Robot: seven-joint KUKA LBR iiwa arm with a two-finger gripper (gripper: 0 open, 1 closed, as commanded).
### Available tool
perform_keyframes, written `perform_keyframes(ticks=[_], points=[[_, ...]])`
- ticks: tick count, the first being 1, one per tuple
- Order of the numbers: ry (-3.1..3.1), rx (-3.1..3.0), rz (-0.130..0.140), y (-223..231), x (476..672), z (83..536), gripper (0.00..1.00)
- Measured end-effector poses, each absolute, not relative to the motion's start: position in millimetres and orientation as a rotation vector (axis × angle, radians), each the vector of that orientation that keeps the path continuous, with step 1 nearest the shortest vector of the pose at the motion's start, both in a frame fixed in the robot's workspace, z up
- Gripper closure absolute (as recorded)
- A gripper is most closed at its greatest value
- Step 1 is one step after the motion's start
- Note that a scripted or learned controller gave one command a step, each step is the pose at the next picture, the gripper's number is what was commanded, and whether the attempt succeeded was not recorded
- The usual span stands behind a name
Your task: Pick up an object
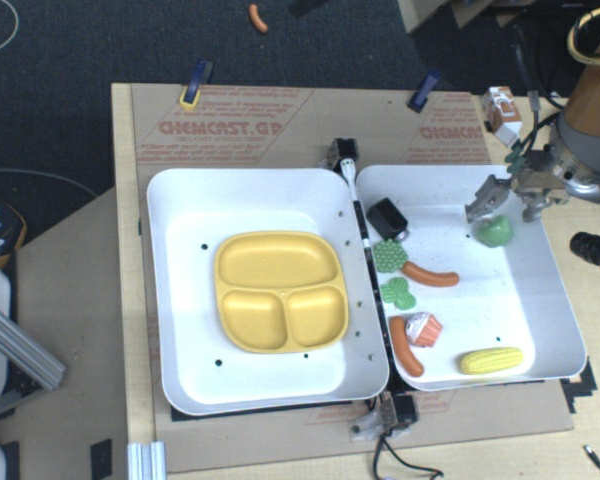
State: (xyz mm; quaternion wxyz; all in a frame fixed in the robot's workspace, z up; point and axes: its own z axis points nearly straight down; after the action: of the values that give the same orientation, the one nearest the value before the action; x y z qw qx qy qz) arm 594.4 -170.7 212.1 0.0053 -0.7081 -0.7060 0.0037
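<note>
The hand hangs over the far right part of the right bin, reaching in from the right, with the grey arm and its orange band behind it. Its two grey fingers point down and stand spread apart, and a small green object sits just below them, at or touching the fingertips; whether it is truly pinched between the fingers cannot be told from this angle, so no firm hold is seen. Further left in the same bin lie a black block near the far left corner, a green broccoli piece just under it, and a second green piece nearer the front. An orange sausage lies between the two green pieces and slightly to their right. Toward the front, a red sausage lies along the left wall, with a red and white wrapped item touching it, and a yellow corn cob rests near the front edge. The left bin holds a yellow divided plate with three compartments, set near its middle. Both bins sit side by side on a brown board on the surface, held by a blue and yellow clamp and a blue clamp at the far edge.
</note>
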Motion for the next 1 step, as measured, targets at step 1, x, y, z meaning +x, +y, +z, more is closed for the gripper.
perform_keyframes(ticks=[1], points=[[-2.222,-2.222,0.000,-170.7,597.3,219.6,0.00]])
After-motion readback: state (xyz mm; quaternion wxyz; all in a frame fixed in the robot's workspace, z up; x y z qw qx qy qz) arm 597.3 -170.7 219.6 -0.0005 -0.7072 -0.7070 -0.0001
